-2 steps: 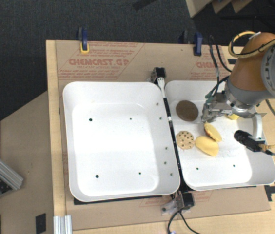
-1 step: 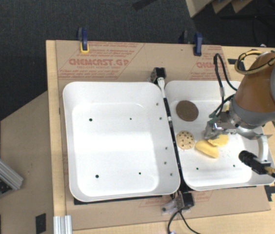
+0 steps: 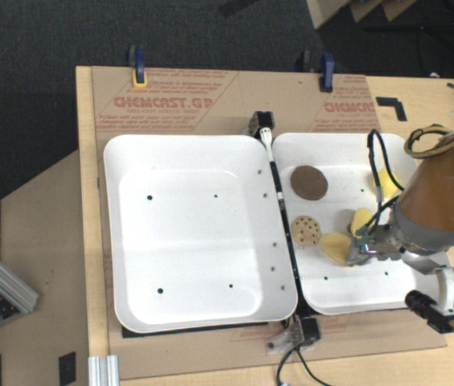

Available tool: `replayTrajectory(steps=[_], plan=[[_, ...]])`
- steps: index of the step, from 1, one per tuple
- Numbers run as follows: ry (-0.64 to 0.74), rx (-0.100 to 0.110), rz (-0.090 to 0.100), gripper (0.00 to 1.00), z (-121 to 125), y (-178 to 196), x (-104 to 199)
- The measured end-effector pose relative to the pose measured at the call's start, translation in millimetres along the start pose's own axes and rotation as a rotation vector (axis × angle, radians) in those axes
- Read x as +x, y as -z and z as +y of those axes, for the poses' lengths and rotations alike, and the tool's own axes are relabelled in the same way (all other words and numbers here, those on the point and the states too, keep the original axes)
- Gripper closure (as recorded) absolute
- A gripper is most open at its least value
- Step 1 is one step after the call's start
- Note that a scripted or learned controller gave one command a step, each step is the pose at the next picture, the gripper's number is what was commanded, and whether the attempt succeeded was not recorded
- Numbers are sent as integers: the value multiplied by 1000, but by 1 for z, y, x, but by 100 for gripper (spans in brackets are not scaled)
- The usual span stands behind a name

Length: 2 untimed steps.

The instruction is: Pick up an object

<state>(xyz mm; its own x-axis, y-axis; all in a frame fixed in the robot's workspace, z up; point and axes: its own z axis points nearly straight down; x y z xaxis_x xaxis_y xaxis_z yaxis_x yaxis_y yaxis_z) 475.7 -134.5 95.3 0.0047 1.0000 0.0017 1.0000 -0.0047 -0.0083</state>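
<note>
- A pale yellow object (image 3: 336, 246) lay in the right bin (image 3: 332, 294), just beside the speckled cookie (image 3: 306, 230) and below the brown disc (image 3: 309, 182).
- The gripper (image 3: 364, 249) sat at that object's right edge, low in the bin, seemingly placed for a grasp.
- Whether it gripped anything could not be told.
- The left bin (image 3: 130, 215) lay alongside.

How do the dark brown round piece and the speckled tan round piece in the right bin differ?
The dark brown round piece is plain and evenly dark; the speckled tan round piece is pale with dark spots. The brown one looks larger than the tan one. The brown one lies nearer the bin's far edge, the tan one below it in the view, closer to the gripper. Both are flat discs lying in the right bin.
</note>
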Motion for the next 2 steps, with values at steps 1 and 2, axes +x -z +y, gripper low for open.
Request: replayTrajectory(steps=[1,2], plan=[[5,-15,-6,100,37,49,-22],[1,-11,-6,100,3,-10,-10]])
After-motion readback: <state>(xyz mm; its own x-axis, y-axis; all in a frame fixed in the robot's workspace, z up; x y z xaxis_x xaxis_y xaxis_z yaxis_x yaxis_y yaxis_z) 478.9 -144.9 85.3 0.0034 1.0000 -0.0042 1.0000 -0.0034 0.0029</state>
